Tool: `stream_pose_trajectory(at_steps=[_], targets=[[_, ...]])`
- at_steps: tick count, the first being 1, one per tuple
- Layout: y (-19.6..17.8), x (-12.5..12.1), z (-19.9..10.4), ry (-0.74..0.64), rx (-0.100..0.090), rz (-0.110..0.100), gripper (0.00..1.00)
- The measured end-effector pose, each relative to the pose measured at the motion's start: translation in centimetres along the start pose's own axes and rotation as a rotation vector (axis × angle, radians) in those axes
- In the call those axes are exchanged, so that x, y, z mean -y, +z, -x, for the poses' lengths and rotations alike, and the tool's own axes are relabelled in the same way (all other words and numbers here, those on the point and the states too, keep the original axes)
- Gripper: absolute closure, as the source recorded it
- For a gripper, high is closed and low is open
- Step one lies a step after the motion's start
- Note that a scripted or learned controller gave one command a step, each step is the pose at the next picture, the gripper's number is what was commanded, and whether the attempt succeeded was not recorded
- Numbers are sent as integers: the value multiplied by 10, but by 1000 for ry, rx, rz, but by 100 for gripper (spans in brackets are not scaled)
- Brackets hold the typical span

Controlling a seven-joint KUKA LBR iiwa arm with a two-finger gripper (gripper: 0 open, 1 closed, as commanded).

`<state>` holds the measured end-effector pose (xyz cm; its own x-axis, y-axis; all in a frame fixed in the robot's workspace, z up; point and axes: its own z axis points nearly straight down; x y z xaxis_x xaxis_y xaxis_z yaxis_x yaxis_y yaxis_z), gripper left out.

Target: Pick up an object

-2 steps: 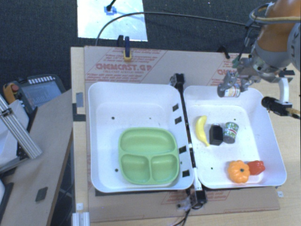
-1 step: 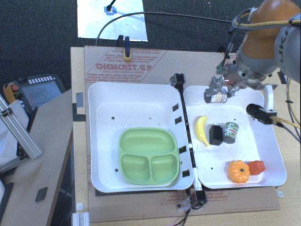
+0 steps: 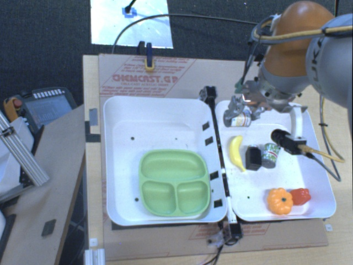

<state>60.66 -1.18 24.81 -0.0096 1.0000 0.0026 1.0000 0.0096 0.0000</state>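
Jaws: I cannot tell how they stand; the gripper (image 3: pixel 246 108) hangs low over the far left corner of the right bin (image 3: pixel 317 203), its metal parts crowded together from this angle.
Nearest object: a small bottle with a yellow band (image 3: pixel 239 120) lies on its side just under the gripper, touching or nearly so; whether it is gripped cannot be made out.
Other candidates: a banana (image 3: pixel 236 152), a black block (image 3: pixel 253 158) and a small can (image 3: pixel 269 154) near the bin's middle; an orange pumpkin (image 3: pixel 280 201) and a red pepper (image 3: pixel 300 195) by the near right corner.
Left bin: a green divided plate (image 3: pixel 174 181) toward the near edge.
Progress: judged early; nothing looks lifted, so closing, gripping and raising are all left.
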Motion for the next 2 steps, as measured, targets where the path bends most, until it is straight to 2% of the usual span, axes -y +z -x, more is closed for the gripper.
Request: stream_pose_trajectory(at_steps=[2], targets=[[18,40,-98,0,0,-2,100]])
